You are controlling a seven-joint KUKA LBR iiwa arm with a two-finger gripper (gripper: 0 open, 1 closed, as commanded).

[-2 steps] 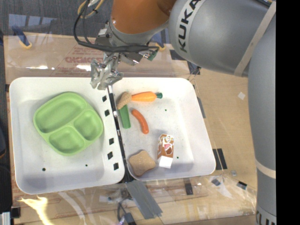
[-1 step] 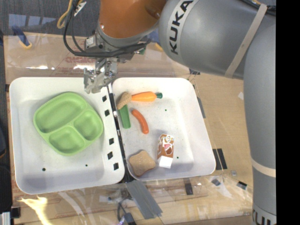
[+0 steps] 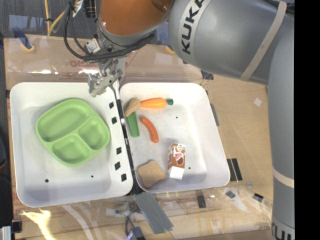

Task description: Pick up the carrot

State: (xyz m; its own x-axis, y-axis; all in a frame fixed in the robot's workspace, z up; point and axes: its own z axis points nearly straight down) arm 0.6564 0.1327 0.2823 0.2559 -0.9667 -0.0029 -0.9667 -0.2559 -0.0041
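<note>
Two shallow white bins sit side by side on the bench, their inner walls meeting along a seam marked with black tabs.

Left bin: holds one green divided tray, three compartments, lying flat toward the upper middle of the bin and set at a slight angle. Nothing rests in its compartments.

Above the seam: the gripper hangs at the far rim where the two bins meet, under the orange band of the arm. Its metal fingers point down toward the rim; from this slanted angle I cannot tell whether they stand wide or narrow. Nothing is seen between them.

Right bin, left to right:
- green stick-shaped piece, lying just beside the seam, running lengthwise.
- tan rounded piece, at the upper end of the green piece, touching it.
- brown bread-like slab, near the front wall.
- red-orange sausage-shaped piece, slanted, mid-bin.
- carrot, orange with a dark green tip pointing right, lying flat in the far part of the bin, its blunt end just beside the tan piece, apart from the gripper.
- small carton, white and brown, tipped on its side toward the front right.

Grey KUKA arm: spans the upper right.
</note>
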